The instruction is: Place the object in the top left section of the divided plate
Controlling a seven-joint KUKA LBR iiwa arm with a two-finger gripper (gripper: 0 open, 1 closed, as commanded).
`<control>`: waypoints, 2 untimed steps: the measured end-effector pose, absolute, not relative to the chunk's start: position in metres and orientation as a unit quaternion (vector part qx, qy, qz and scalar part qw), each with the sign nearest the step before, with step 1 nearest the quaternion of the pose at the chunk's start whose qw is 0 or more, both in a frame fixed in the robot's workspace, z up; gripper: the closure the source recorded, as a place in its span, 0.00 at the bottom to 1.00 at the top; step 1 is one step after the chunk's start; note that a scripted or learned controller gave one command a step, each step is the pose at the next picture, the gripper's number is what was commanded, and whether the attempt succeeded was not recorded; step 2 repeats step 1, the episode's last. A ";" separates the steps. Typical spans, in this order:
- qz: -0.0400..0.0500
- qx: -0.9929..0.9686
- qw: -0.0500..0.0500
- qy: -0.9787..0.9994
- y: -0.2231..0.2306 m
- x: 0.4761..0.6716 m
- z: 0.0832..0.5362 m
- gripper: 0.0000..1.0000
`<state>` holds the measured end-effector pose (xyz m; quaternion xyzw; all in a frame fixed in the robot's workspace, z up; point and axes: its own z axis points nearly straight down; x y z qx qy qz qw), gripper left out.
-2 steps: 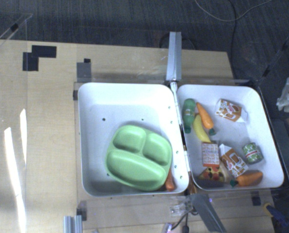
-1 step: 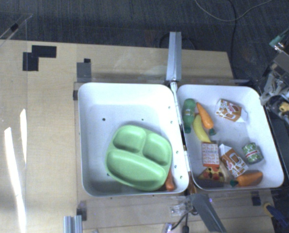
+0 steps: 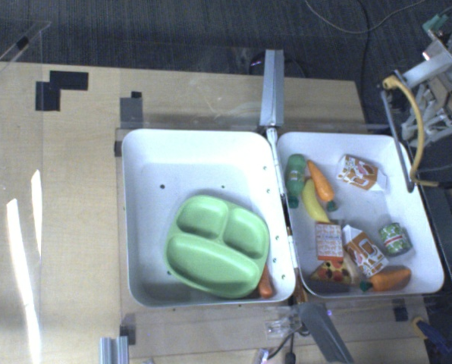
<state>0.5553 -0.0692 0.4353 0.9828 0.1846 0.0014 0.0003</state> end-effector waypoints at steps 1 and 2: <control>0.002 0.954 0.000 0.301 -0.049 0.563 0.436 1.00; 0.002 0.954 0.000 0.301 -0.049 0.563 0.436 1.00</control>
